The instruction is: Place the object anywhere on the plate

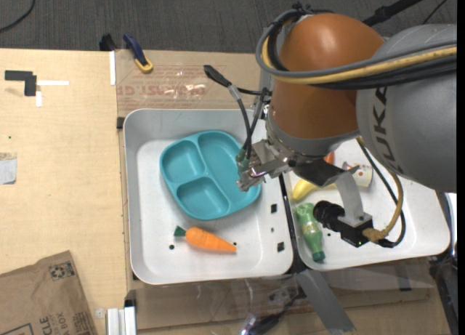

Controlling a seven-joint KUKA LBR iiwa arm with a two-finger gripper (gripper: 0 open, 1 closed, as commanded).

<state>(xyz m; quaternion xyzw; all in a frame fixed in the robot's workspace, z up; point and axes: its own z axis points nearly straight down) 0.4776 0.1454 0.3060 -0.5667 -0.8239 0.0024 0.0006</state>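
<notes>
On the counter (58,181), the pincer (251,174) hovers at the plate's (203,181) three o'clock rim; its grip state is unclear, so it may descend empty or snag the rim.

Tabletop (58,181) of light wood, seen obliquely from above. Two shallow white bins rest on it side by side: the left bin (142,239) and the right bin (429,235), their inner walls touching. A brown paper bag (43,297) lies at the near left corner. A transparent taped sheet (174,86) lies behind the left bin, with a blue and yellow clamp (138,54) at the far edge.
</notes>
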